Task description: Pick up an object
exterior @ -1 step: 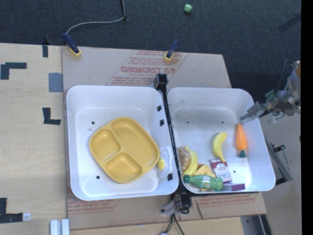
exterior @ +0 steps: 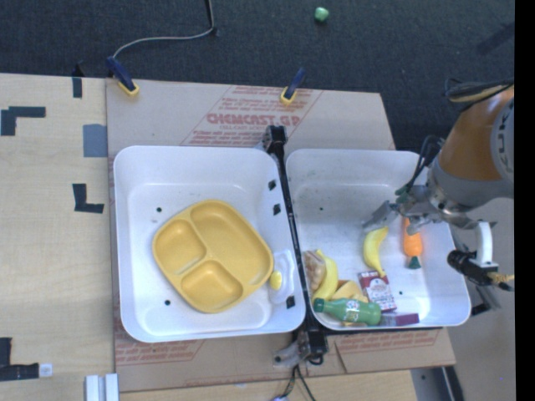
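My gripper (exterior: 394, 219) hangs low over the right part of the right bin (exterior: 334, 182), its fingers spread open with nothing between them. Just below it lie a yellow banana (exterior: 375, 249) and an orange carrot (exterior: 412, 246) with a green tip. Along the bin's front edge sit a second banana (exterior: 328, 276) beside a brownish pastry (exterior: 313, 267), a red carton (exterior: 378, 291) and a green bottle (exterior: 351, 310) lying on its side.
The left bin (exterior: 142, 174) holds a yellow divided plate (exterior: 213, 253) and a small yellow piece (exterior: 276, 280) by the divider. Both bins rest on cardboard (exterior: 192, 115) held by yellow clamps (exterior: 124, 78). The arm's orange band (exterior: 472, 144) rises at the right.
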### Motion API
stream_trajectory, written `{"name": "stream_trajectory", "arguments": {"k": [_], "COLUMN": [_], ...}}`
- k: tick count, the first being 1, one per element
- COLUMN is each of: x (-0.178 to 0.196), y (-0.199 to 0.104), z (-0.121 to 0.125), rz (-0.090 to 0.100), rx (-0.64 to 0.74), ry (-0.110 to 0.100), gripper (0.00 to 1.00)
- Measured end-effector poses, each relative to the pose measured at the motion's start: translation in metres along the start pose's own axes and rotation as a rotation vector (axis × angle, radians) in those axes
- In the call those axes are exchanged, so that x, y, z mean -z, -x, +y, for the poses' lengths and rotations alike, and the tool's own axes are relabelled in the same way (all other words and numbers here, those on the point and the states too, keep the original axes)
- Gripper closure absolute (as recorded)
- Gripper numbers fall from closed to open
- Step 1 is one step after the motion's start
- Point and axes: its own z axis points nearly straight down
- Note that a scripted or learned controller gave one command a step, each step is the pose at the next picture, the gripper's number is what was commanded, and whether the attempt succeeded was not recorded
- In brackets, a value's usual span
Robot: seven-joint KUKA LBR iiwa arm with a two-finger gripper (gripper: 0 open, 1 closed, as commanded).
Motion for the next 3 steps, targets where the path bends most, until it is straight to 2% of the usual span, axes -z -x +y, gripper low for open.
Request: {"name": "stream_trajectory", "arguments": {"k": [1,2,3], "x": [-0.052,-0.042,0.048], "y": [-0.047,-0.046,-0.119], "z": [-0.001,0.000,-0.004], "rz": [-0.002,-0.006,-0.001], "rx": [-0.001,-0.001,0.001], "ry": [0.005,0.009,0.004], "gripper": [0.00,1.00,1.00]}}
